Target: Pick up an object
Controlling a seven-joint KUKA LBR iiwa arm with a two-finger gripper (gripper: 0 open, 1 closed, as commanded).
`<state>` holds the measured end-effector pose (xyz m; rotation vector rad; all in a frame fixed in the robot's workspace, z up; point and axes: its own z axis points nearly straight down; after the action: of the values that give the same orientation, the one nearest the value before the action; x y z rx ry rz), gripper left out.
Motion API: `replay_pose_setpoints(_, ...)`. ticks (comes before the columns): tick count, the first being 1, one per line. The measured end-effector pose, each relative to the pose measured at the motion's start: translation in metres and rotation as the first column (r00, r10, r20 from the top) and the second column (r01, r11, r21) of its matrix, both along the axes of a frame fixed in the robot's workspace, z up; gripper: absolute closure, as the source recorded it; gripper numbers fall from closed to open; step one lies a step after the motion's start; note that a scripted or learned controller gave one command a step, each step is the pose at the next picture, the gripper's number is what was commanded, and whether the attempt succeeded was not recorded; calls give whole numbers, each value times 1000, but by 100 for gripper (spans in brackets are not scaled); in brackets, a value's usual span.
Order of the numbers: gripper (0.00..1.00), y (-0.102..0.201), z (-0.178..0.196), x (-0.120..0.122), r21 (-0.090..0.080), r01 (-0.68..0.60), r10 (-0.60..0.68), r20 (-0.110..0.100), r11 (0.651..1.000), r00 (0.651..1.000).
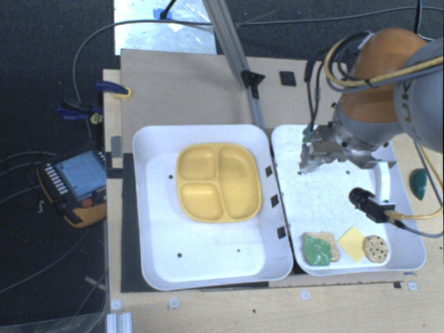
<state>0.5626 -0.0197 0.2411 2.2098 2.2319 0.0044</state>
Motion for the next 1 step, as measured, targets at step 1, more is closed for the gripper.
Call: replay_pose_setpoints(1,100,57,-14,-4,0,0,0,-1,1000,1000)
